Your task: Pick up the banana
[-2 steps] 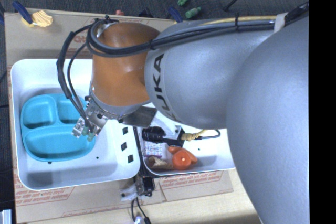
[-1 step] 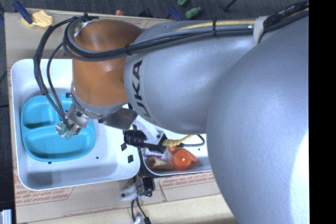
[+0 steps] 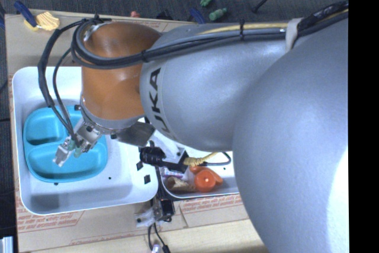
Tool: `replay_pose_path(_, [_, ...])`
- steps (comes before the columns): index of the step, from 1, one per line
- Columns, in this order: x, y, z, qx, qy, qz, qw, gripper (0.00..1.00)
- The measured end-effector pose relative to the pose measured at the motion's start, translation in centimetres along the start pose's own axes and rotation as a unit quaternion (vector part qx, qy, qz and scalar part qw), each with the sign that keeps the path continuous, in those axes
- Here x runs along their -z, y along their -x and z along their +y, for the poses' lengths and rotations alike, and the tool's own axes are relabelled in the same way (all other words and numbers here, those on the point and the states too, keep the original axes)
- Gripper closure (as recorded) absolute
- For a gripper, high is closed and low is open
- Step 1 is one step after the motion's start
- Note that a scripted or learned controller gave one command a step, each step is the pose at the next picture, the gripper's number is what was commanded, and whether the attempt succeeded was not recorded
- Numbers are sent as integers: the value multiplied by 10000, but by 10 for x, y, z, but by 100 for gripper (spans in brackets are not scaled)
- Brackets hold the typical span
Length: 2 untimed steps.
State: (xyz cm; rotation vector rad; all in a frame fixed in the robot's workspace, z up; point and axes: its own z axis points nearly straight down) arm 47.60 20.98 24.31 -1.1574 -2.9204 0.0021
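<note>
The tool (image 3: pixel 64 154) is hanging over the blue two-pocket dish (image 3: pixel 38 127) in the left bin (image 3: pixel 35 201), lower left of the frame. Whether it's open or closed can't be told from this angle. Where the banana is lying can't be told either, because the arm (image 3: pixel 249 98) is blocking most of the right bin (image 3: pixel 204 194) (best guess: it's sitting somewhere under there). If so, the coming move is hinging on heading right from the tool, over the wall between the bins, and the banana's long axis is anybody's guess. Counting what's showing: two bins, one dish, one orange-red round thing (image 3: pixel 205 179) and one brownish lump (image 3: pixel 177 185), both peeking out at the right bin's lower edge.
</note>
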Motion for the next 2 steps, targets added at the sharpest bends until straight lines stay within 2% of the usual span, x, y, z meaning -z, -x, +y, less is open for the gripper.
replay_pose_path(1, [-140,1,2,-141,27,-11,9999,0])
replay_pose_path(2, [-130,1,3,-124,23,-6,9999,100])
